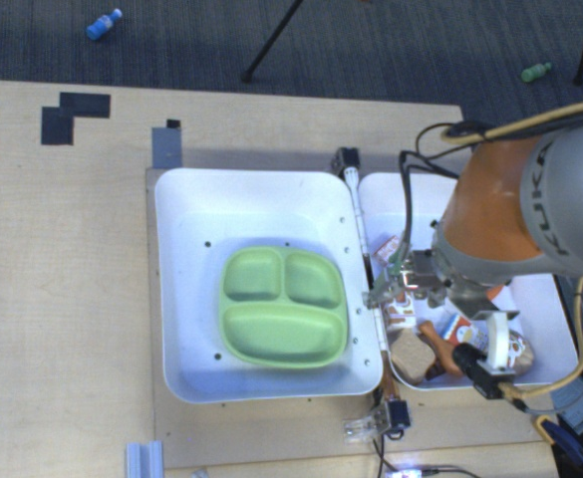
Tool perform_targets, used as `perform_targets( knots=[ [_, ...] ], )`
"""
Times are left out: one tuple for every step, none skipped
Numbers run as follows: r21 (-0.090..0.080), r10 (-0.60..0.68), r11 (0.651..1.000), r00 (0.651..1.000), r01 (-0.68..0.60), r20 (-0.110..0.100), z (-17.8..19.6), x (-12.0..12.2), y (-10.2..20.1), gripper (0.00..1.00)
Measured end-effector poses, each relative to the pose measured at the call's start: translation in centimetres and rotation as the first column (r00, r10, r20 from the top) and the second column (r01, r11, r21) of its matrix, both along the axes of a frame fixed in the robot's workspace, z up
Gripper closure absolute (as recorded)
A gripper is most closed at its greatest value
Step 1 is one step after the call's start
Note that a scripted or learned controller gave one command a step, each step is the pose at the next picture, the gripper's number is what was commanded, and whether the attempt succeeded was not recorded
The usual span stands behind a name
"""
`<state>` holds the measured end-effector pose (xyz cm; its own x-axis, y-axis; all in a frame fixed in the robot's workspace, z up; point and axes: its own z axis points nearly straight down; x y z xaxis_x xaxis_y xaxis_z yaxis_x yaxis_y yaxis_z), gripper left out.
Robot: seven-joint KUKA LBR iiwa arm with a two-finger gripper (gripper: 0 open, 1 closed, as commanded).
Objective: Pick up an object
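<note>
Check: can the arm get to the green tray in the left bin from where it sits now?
Probably yes. The green tray lies uncovered in the left bin; the gripper sits just across the divider.

Robotics lab, plywood bench (62, 297) with two white bins (186, 267), tripod legs (281, 23) on dark carpet (191, 28), loose cables (416, 157)

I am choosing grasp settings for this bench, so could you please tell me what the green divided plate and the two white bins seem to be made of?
Green divided plate: probably moulded plastic, matte to satin; its uniform colour and rounded compartment ridges suggest so.
Left bin: likely smooth, slightly glossy plastic, judging by its rounded corners and soft sheen on the walls.
Right bin: seemingly the same, with a matching white rim, though largely covered by the arm.
</note>
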<state>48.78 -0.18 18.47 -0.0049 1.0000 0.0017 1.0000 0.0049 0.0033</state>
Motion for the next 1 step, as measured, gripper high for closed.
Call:
perform_targets(
  knots=[
    [0.0, 0.0, 1.0, 1.0, 0.0, -0.002, -0.05, 6.59, 6.1, 0.0]
  ],
)
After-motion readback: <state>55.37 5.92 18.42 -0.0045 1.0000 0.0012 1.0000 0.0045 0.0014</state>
